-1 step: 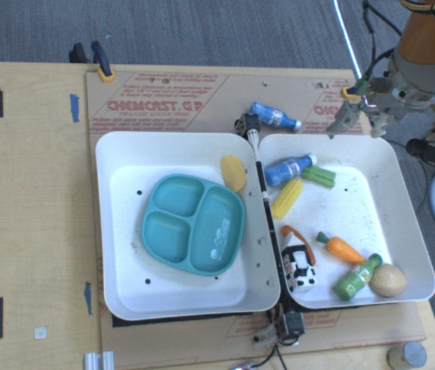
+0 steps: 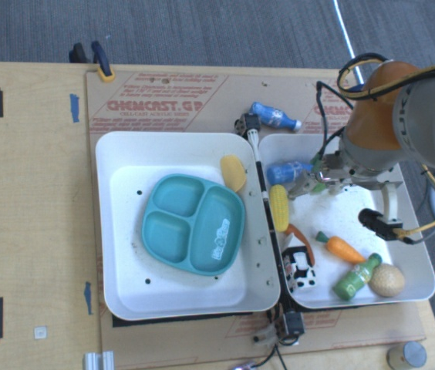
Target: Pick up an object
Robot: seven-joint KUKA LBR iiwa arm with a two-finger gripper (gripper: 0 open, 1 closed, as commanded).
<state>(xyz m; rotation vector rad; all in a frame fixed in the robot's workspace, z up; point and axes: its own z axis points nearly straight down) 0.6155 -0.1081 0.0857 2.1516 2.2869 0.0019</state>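
Note:
My gripper (image 2: pixel 312 182) is low in the upper left part of the right bin (image 2: pixel 416 237), at the end of the grey and orange arm reaching in from the right. It is right beside a blue bottle (image 2: pixel 285 172) lying near the bin's left wall. A yellow corn cob (image 2: pixel 278 206) lies just below the bottle. Further down are a carrot (image 2: pixel 344 249), a green bottle (image 2: pixel 355 278), a beige egg-shaped object (image 2: pixel 387 280) and a black-and-white cow toy (image 2: pixel 301 272).
The left bin (image 2: pixel 117 230) holds a teal divided plate (image 2: pixel 193 223) and a yellow fruit (image 2: pixel 233 173) near its right wall. Another blue bottle (image 2: pixel 273 116) lies on the bench behind the bins. Black cables loop over the arm's wrist.

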